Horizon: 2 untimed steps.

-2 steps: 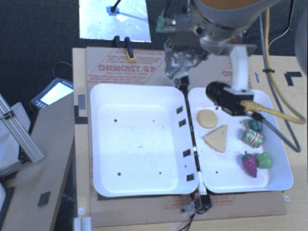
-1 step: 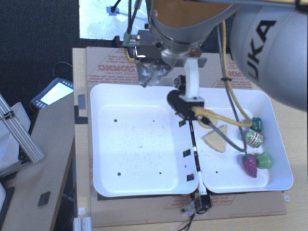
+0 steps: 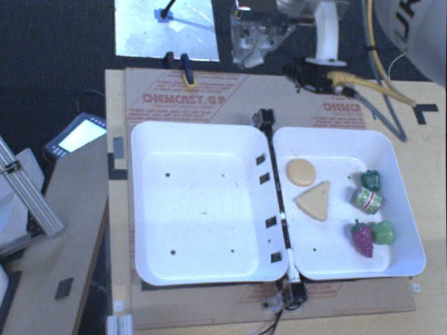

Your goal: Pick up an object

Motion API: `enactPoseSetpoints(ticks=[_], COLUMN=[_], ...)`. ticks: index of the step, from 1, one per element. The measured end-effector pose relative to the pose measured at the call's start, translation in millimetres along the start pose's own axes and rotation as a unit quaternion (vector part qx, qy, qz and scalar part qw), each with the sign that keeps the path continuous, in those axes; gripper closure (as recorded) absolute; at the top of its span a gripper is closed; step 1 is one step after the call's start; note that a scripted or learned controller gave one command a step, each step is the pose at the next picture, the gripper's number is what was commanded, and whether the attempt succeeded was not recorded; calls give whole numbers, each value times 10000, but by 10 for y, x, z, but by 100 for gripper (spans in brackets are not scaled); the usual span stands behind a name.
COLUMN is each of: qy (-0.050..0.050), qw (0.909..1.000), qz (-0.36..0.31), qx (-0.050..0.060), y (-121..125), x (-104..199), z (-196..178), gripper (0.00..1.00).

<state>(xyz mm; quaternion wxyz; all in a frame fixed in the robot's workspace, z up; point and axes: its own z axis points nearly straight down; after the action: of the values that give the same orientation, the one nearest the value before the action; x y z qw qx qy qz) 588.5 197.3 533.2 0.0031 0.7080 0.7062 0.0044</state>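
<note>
The wedge (image 3: 315, 201) lies in the right bin (image 3: 401, 169), near the disc (image 3: 301, 172). It looks light, stiff and smooth; gripping across its flat sides seems safest. The gripper (image 3: 251, 44) hangs above the far edge, blurred, so I cannot tell its state. Grapes (image 3: 362, 239) partly crowd a green piece (image 3: 383, 232).

You are looking at two bins (image 3: 192, 135) of smooth white plastic with a soft sheen. They are lying on a matt brown cardboard sheet (image 3: 209, 96) with red print, over a pale wood-look bench (image 3: 115, 93). In the right bin, the toys are showing as plastic: the round piece (image 3: 301, 172) and the wedge (image 3: 315, 201) matt tan, the grapes (image 3: 362, 239) glossy purple. Far left, a metal plate (image 3: 164, 19) is glaring. The gripper (image 3: 253, 44) looks translucent and shiny.
</note>
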Motion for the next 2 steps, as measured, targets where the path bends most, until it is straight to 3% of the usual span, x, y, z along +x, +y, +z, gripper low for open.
enactPoseSetpoints(ticks=[1, 2], qy=[-4, -11], qw=[10000, 10000], qz=[-42, -46], qx=[37, 80], y=[228, -603], x=[387, 370], z=[100, 493], gripper=[100, 100])
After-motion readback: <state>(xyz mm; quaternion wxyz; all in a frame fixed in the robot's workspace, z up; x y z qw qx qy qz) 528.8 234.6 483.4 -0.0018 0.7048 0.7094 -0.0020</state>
